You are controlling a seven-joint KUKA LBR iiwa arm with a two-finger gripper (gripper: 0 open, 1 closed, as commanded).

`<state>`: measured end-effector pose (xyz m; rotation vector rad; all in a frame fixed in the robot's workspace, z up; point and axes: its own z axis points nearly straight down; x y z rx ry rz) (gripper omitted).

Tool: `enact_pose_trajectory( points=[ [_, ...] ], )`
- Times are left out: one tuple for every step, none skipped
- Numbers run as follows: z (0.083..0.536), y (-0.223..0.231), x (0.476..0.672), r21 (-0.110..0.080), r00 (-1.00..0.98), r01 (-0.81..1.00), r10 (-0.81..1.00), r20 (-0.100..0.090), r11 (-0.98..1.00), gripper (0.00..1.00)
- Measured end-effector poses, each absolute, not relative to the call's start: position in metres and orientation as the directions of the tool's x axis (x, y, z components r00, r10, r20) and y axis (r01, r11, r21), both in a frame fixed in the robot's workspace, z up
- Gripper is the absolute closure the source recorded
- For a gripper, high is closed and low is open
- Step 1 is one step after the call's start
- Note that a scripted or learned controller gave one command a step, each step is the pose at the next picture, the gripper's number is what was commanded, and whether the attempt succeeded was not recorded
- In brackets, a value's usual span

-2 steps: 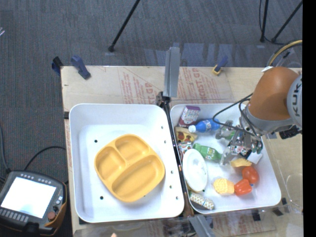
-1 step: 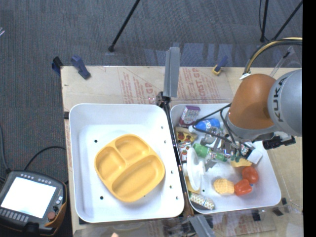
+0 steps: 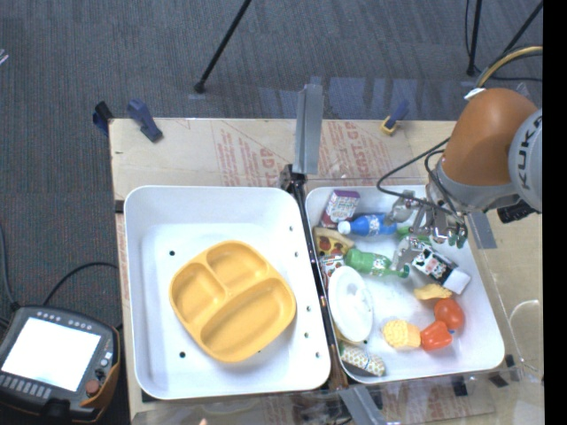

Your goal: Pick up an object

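Note:
My gripper [image 3: 410,232] hangs over the upper middle of the right bin [image 3: 489,326], open, with nothing held between its fingers. Just left of it lie a blue-capped clear bottle [image 3: 370,227] and a green bottle [image 3: 376,262]. A black-and-white carton [image 3: 440,269] lies just below the gripper. Further down the bin are a yellow piece [image 3: 431,292], a red-orange pepper [image 3: 443,324], a yellow corn toy [image 3: 400,334], a white oval lid [image 3: 350,303], a patterned tube [image 3: 363,359], a purple-white packet [image 3: 340,207] and a red printed box [image 3: 330,246].
The left bin [image 3: 146,228] holds a yellow divided plate [image 3: 232,300]. A metal divider post [image 3: 308,140] stands between the bins at the back. A teach pendant [image 3: 53,361] lies at lower left, off the bench.

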<state>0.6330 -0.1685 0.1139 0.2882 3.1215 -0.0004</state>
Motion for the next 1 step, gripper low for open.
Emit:
enact_pose_trajectory(
  points=[
    [0.0869, -0.2128, 0.5960, 0.001, -0.982, 0.190, 0.190, 0.000, 0.982, 0.00]
  ],
)
